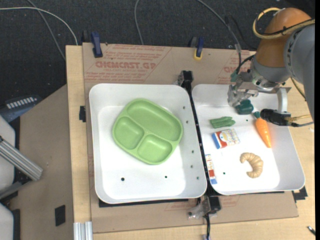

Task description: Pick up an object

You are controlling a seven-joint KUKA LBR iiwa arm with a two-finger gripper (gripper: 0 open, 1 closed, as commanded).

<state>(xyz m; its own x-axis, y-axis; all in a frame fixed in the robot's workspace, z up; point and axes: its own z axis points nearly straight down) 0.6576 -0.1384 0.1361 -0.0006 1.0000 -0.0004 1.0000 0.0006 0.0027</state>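
The gripper [240, 100] hangs low in the right bin [290, 176], right by a small teal thing [244, 106]. Can't tell if it's open or shut. It may slip off, b/c the bin wall is so close.

Claw [241, 100] low, wrist bent downward

Left bin [100, 149]: green divided plate [147, 130] filled its middle; open floor ran along the lower edge and right side.
Right bin [295, 176]: upper part taken by the pincer [240, 103] and a small teal item [245, 107]; green piece [222, 122], carton [226, 137], carrot [263, 132] and croissant [253, 164] crowded the centre; lower left floor lay open.
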